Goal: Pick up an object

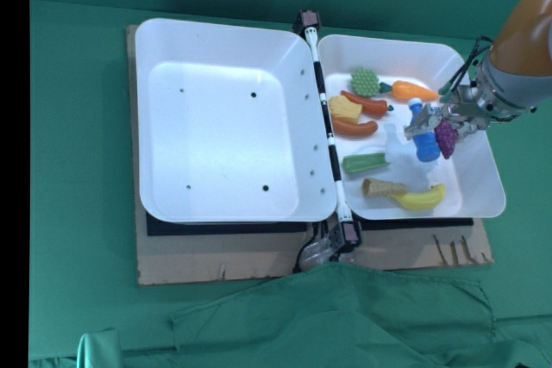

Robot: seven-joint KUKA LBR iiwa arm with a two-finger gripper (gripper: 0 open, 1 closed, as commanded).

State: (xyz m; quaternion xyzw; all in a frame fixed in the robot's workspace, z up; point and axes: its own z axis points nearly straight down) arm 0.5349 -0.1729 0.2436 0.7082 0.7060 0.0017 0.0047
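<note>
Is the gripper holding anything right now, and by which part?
Cannot tell: the gripper is low over the blue bottle and purple grapes, nothing clearly between its fingers.

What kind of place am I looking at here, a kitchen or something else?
Probably a robot test bench, not a kitchen. Two white bins sit on a green cloth, the right one holding toy food such as a banana and a carrot, with a robot arm reaching over them.

One fixed cam above bench, angled down, far enough to frame both bins (228,30).
</note>
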